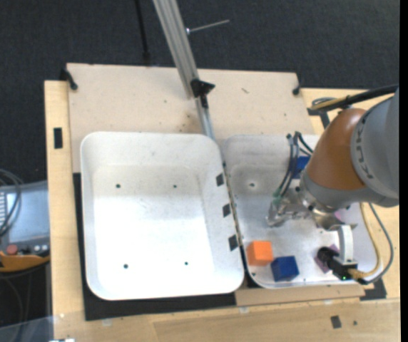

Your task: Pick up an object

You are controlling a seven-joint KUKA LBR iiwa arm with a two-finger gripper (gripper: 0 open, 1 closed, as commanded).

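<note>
An orange cube (261,251) and a blue cube (284,268) lie close together near the front edge of the right bin (250,155). My gripper (278,214) hangs over the middle of that bin, a little behind and to the right of the orange cube and apart from both cubes. I see nothing held in it. A small blue object (301,164) shows at the back of the bin, partly hidden by the arm.
The left bin (154,140) sits beside the right one, their walls meeting at the middle. A slanted metal pole (179,45) rises behind the bins. The arm's grey and orange body covers the right bin's right side.
</note>
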